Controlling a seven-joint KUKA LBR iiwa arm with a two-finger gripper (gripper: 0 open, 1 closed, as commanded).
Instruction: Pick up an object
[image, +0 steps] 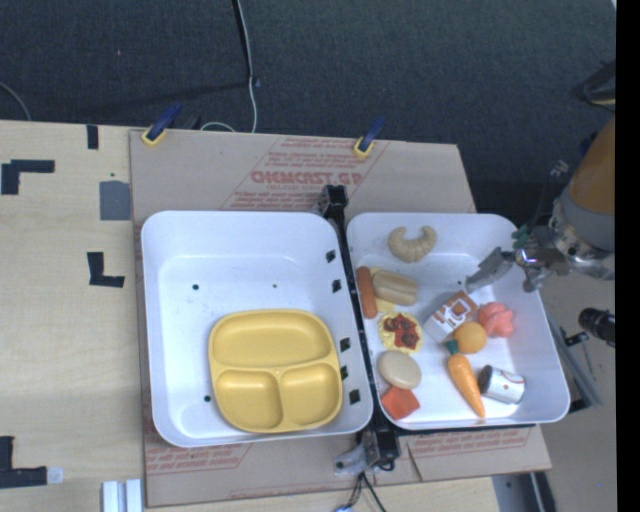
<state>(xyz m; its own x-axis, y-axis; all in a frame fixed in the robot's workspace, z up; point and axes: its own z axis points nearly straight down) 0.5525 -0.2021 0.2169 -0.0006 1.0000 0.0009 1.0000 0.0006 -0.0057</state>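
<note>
Toy food sits crowded in the right bin (530, 300): croissant (413, 241), hot dog (383, 289), carrot (465, 383), orange (469, 338), small carton (450, 315). Your claw (497, 266) hangs over that bin's right part, near the carton; I cannot tell its spread, and nothing shows between its tips. Risk: pieces lie touching, so a descent may land on two at once or nudge one aside. Yellow divided plate (275, 368) fills the left bin (170, 300). Cardboard (290, 180) on the counter (60, 300) carries red print, unreadable.
</note>
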